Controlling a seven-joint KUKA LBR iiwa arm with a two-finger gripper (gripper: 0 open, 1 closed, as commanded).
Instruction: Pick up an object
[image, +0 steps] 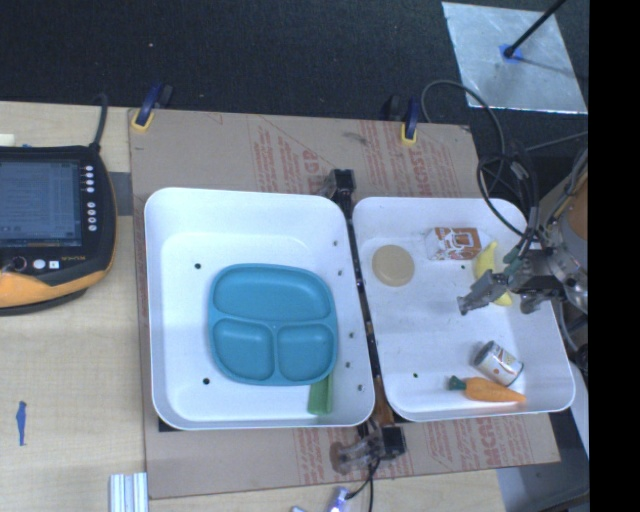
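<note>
I take the right bin (440, 405) as my landmark, since every loose object lies inside it. Along its near edge I see a toy carrot (487, 392), orange with a green tip pointing toward the bin's left wall. Just behind the carrot, almost touching it, sits a small silver can (498, 362), tipped on its side. Toward the far part of the bin there is a tan round disc (393, 265) close to the left wall, and beside it, further right, a flat packet (456, 243) with brown and white print. A yellow piece (487, 262) lies just right of the packet, partly under the arm.

The gripper (487, 295) hangs over the right half of this bin, between the yellow piece and the can. I see a dark finger (478, 297) pointing left, but I cannot tell how the jaws stand.

Left of my landmark, touching it, is the left bin (165, 300), which carries a blue divided plate (271, 322) and a green strip (320, 397) at the plate's near right corner. Both bins rest on a cardboard sheet (250, 150) on the surface, with a control pendant (50, 225) far left.
</note>
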